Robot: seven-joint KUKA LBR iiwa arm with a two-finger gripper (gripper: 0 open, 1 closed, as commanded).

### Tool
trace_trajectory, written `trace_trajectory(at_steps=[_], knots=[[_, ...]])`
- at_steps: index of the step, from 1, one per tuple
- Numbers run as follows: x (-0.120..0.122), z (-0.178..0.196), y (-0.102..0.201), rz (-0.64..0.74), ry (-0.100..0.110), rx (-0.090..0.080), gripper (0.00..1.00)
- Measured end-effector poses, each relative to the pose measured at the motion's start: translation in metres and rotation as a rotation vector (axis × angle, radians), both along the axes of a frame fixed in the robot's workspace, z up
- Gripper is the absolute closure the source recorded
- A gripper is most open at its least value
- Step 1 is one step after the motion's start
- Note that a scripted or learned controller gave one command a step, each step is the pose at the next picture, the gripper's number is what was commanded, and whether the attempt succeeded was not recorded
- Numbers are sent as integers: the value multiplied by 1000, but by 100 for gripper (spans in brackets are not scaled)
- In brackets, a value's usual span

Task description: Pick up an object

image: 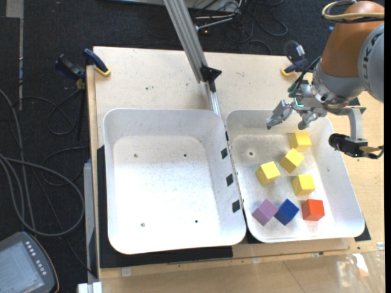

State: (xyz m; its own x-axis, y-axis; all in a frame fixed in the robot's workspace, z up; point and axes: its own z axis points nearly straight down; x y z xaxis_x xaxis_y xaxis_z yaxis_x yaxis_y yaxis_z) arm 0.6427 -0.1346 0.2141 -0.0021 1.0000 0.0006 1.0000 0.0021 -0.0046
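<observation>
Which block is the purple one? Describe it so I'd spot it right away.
Look at the right-hand white bin, the one holding all the coloured blocks. Along its near edge sits a row of three: the purple block is leftmost, touching the blue block, with the red block beyond. It is the only purple one.

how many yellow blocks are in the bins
4, all in the right bin: one by the gripper at, one at, one at, one at. The arm may hide more.
</observation>
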Motion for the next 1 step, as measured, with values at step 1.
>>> trace_trajectory(at_steps=[1], knots=[[1,3,0,1,-4,-1,0]])
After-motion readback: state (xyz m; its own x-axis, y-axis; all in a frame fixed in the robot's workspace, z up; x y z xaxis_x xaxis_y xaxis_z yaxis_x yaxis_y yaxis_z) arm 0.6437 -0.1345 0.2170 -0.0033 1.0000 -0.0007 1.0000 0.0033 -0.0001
